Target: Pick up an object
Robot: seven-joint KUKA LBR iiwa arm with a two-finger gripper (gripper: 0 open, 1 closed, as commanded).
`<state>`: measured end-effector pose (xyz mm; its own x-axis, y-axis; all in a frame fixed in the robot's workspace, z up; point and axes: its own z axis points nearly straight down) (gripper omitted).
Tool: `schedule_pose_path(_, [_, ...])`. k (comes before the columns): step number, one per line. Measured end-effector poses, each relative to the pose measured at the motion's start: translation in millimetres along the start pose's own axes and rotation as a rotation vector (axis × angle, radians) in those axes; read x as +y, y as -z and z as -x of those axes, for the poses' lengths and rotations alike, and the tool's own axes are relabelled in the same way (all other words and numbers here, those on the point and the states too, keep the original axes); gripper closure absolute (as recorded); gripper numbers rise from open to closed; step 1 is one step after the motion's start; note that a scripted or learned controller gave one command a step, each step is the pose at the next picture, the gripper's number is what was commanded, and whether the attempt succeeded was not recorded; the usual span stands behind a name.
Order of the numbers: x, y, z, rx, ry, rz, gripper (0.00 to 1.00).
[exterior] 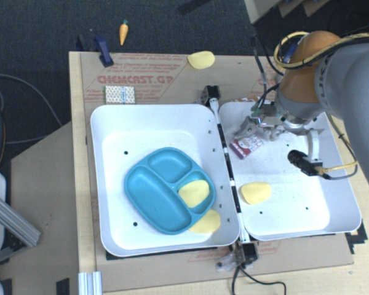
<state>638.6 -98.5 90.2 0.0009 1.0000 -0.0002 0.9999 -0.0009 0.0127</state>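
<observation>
Camera view, read from the left, first meets the left bin [104,165], where a blue divided plate [166,189] lies with one yellow piece [195,192] in a compartment and a second yellow piece [205,222] tucked against the plate's lower rim. Past the divider, the right bin [307,217] holds a small red-and-white packet [246,145] near its upper left corner and a yellow chip-shaped piece [256,192] lower down, apart from the packet. The gripper [261,125] hangs above the packet, at the upper left of this bin; whether it is open or closed cannot be told from this angle, and nothing can be seen in its grasp.

The packet looks like the likeliest target. To pick it well, the arm should probably descend straight down, centred on the packet. The packet lies flat and thin near the bin wall, so a shallow closure may slip off it, and drifting leftward risks striking the divider.
</observation>
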Motion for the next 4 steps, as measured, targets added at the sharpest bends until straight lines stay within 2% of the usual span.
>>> schedule_pose_path(1, [-13.4, 0.2, -2.4, -0.001, -0.001, 0.001, 0.0])
schedule_pose_path(2, [-10.2, -1.0, -5.8, -0.003, 0.0, -0.003, 0.0])
schedule_pose_path(3, [-8.5, 10.1, -7.3, -0.001, 0.0, 0.002, 1.0])
schedule_pose_path(4, [-43.4, 96.2, -11.2, -0.001, 0.001, -0.01, 1.0])
